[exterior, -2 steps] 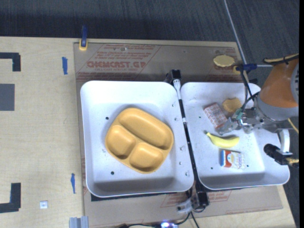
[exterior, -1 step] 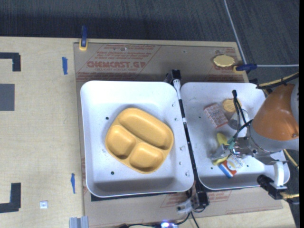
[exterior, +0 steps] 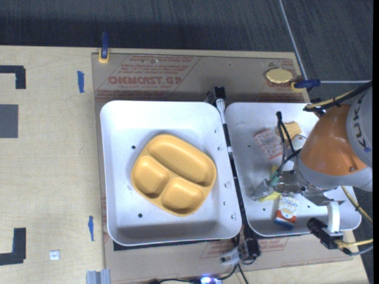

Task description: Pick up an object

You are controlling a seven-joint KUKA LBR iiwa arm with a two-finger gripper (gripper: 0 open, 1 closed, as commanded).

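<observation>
camera view | gripper (exterior: 277, 185) low in right bin (exterior: 249, 120), jaw state hidden beneath the wrist, cannot tell | small packet (exterior: 286, 210) just below the gripper, possibly the target, other clutter nearby | yellow tray (exterior: 173, 174) in left bin (exterior: 118, 120) | advice: centre squarely over one item, lift straight.
</observation>
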